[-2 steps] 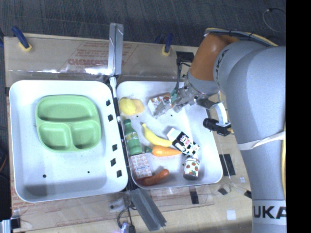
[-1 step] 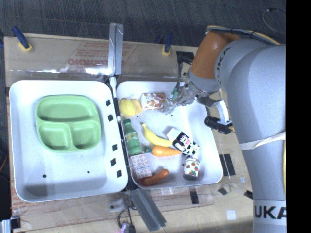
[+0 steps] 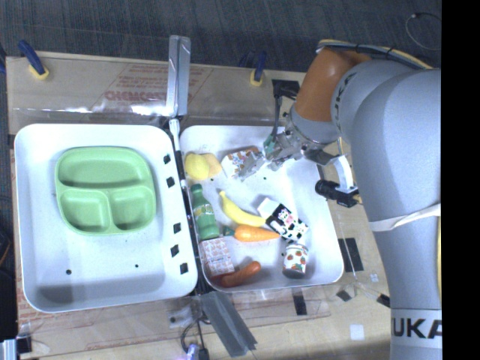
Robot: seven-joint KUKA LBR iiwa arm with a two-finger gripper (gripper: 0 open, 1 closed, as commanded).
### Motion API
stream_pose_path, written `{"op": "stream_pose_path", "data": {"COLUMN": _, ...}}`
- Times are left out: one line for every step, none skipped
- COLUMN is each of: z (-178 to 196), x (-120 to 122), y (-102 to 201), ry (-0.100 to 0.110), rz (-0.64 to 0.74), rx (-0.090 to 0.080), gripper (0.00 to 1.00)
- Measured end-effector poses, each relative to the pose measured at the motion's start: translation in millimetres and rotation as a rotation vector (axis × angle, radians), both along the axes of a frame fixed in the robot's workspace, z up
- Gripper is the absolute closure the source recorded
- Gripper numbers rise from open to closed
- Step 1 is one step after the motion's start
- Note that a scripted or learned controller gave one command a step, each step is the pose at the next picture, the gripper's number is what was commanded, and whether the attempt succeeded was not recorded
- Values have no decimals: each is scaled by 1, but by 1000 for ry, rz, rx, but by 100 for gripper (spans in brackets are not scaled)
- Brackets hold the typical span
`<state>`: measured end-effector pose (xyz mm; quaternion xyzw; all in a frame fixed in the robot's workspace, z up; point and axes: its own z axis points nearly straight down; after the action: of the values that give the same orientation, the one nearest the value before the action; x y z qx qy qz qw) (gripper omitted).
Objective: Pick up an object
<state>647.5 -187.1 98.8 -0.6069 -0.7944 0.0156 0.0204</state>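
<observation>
1. Camera view: gripper low over the far right part of the right bin; finger state, cannot tell, too small and blurred.
2. Grey arm with orange band comes in from the right, covering that bin's right rim.
3. Small patterned packet just left of the gripper, near the bin's far wall; contact with the gripper not clear.
4. Yellow lemon-like piece left of the packet, against the divider side.
5. Green bottle lies below the lemon, along the left wall.
6. Banana mid-bin, carrot just beneath it, touching or nearly so.
7. Black-and-white cow-print box right of the banana, tilted.
8. Spotted cup near the right front corner.
9. Red-checked block and a sausage at the front wall, side by side.
10. Left bin holds a green divided tray, flat, three compartments.
</observation>
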Motion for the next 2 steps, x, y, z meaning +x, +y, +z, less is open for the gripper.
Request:
{"op": "stream_pose_path", "data": {"z": 24, "x": 4, "y": -6, "ry": -45, "rz": -58, "rx": -1, "gripper": 0}}
{"op": "stream_pose_path", "data": {"z": -2, "x": -26, "y": -23, "ry": -46, "rz": 128, "rx": 5, "gripper": 0}}
